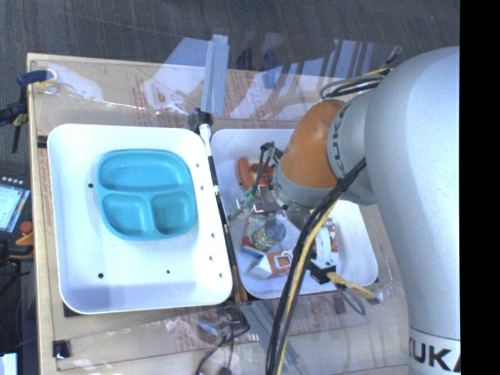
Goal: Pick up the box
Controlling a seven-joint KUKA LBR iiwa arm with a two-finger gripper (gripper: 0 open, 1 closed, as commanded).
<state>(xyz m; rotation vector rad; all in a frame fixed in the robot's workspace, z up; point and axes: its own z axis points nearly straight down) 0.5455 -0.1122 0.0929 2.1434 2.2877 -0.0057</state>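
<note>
You saw both white bins (70, 287) in smooth, glossy plastic, and the blue divided tray (147, 191) in the left one looked glossy too. The arm (414, 178) had a smooth satin grey shell; the bench (101, 92) looked like pale wood.

Two bins sit side by side on the bench (117, 88). The left bin (70, 233) holds a divided tray (148, 192). In the right bin (359, 248) lies a heap of small items (262, 244), with the arm (406, 170) reaching over it from the right.
</note>
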